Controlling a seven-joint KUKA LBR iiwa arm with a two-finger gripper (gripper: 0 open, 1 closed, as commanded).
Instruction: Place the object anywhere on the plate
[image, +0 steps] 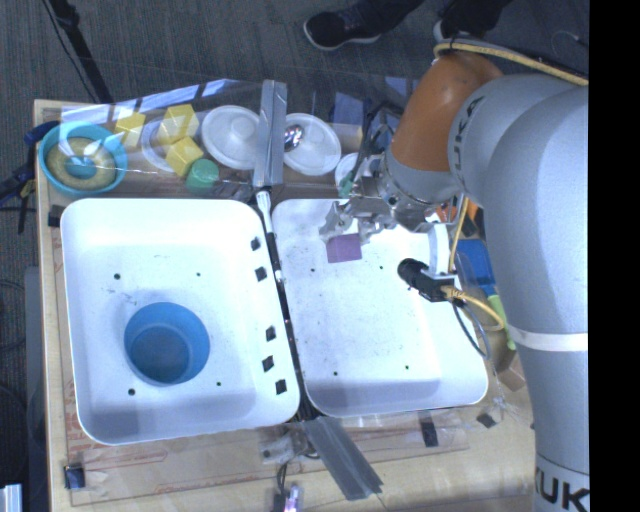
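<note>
Sitting side by side on the wooden tabletop are two white bins: the left bin holds one blue plate, the right bin one purple block. Directly above the block hangs the gripper; whether its jaws are open or closed, I cannot tell.

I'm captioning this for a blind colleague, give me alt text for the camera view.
The arm's claw hangs over the right bin, just above a small purple block near its far edge. A blue plate sits in the left bin.
</note>
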